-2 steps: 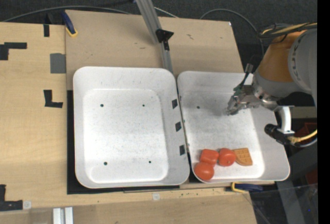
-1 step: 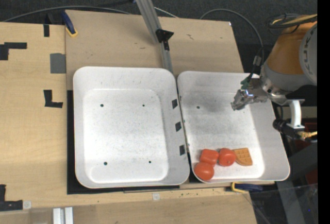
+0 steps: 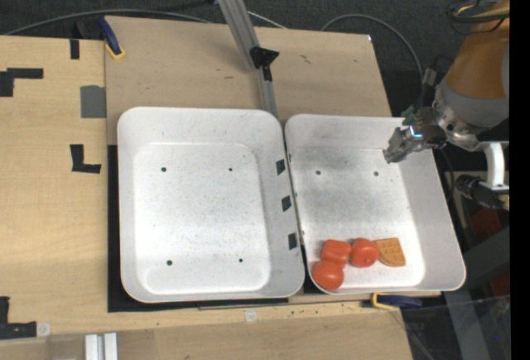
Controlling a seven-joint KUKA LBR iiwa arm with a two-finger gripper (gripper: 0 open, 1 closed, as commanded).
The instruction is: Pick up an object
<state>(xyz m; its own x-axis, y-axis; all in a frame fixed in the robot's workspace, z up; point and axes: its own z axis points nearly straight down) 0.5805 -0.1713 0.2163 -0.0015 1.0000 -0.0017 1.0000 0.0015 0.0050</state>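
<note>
Red objects (image 3: pixel 341 259) and an orange cracker (image 3: pixel 391 252) cluster at the right bin's (image 3: pixel 431 209) near edge, well below the gripper (image 3: pixel 396 150). Finger state: cannot tell. Recommended: centre over the outermost piece before descending.

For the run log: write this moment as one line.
gripper: over right bin's far right edge | red pieces, cracker: near edge, untouched

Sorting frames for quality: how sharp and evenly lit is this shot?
Camera view: lighting is flat and even, no glare on the bins; the red pieces read clearly; the pincer is small and soft, its detail lost.
</note>
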